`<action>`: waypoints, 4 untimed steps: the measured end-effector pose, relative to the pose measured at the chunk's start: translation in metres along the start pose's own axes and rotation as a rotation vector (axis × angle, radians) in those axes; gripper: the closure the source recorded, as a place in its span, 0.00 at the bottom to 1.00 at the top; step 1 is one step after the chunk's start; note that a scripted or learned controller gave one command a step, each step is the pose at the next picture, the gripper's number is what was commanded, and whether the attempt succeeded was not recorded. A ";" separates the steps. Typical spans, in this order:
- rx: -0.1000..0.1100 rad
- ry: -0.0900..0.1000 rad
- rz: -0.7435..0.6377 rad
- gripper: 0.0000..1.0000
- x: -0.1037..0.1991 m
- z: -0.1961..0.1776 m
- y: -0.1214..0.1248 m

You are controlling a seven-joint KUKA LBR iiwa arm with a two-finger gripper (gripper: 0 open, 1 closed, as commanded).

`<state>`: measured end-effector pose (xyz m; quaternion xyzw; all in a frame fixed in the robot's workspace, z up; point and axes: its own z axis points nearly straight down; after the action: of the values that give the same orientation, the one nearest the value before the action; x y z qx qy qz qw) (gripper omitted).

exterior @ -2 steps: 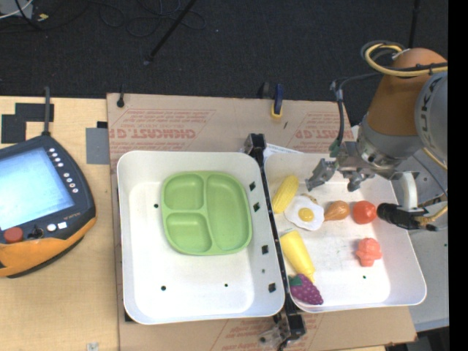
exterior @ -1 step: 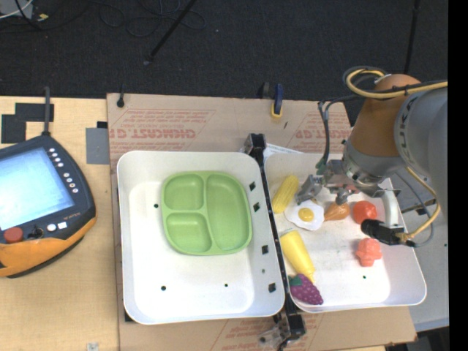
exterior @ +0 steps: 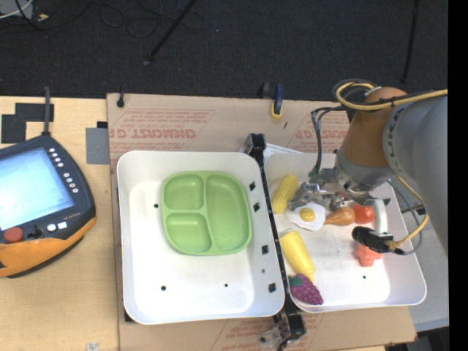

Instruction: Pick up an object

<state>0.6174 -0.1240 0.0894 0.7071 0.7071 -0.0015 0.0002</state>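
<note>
Arm down in the right bin

The hand (exterior: pixel 322 193) hangs low just above the fried egg (exterior: pixel 308 214), corn cob (exterior: pixel 284 190) to the egg's upper left; whether it's clenched or released, I cannot tell.

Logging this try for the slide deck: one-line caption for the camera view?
Arm's hand low in the right bin over a toy fried egg, beside corn; green divided plate in the left bin.

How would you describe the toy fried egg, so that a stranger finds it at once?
Look at the right white bin, near its upper left part. The fried egg lies there, below the corn cob and beside the gripper. It is the one flat white piece with a round yellow centre.
</note>
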 end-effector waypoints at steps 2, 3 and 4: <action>-0.005 0.002 0.000 1.00 0.006 -0.063 0.007; -0.005 0.001 0.000 1.00 -0.003 -0.113 0.007; -0.003 0.003 0.001 1.00 -0.005 -0.140 0.007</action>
<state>0.6247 -0.1284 0.2294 0.7074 0.7068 0.0005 0.0004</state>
